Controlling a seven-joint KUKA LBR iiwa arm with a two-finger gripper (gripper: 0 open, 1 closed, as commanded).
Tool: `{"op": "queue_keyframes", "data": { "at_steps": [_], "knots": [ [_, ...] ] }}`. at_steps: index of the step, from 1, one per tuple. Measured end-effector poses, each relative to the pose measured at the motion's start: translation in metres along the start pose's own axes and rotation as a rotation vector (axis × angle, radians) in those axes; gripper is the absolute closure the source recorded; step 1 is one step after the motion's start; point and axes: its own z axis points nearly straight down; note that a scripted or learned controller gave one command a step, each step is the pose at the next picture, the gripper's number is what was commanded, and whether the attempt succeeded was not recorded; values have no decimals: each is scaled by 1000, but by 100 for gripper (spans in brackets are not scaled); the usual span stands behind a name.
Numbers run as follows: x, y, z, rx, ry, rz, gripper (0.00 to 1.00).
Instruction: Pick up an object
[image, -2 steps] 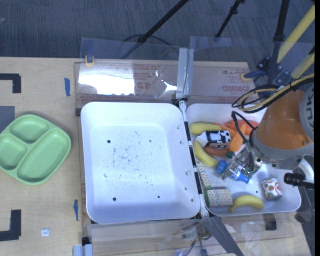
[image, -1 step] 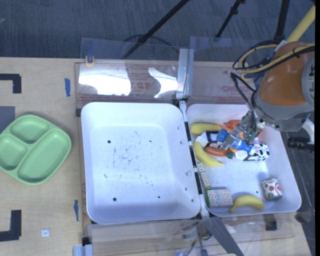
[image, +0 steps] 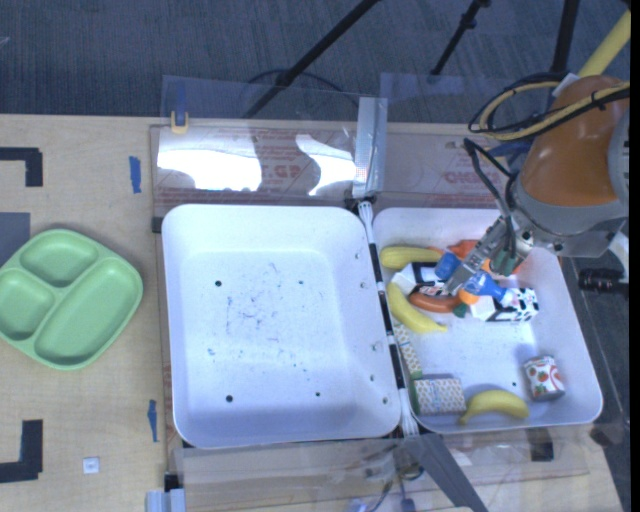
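While its finger state cannot be told, the end effector (image: 478, 272) is seen lowered among toys beside bananas (image: 412, 310) in the right bin (image: 575, 385).

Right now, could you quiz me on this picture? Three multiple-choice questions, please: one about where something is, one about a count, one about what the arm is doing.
1. Where does the green plate lie?
A. In the left bin
B. On the bench, left of both bins
C. In the right bin

2. How many bananas lie in the right bin?
A. One
B. Three
C. Five

3. The gripper is:
A. Down among the toy pile
B. Over the left bin
C. Over the green plate

Answers:
1 B, it lies outside the bins.
2 B, three yellow bananas show.
3 A, it reaches into the pile.
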Motion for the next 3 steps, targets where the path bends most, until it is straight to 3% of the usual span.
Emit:
{"op": "queue_keyframes", "data": {
  "at_steps": [1, 2, 3],
  "knots": [
    [16, 1, -4, 5, 3, 473, 100],
    [-12, -53, -3, 8, 7, 470, 100],
    [-13, -52, -13, 6, 4, 468, 100]
  ]
}}
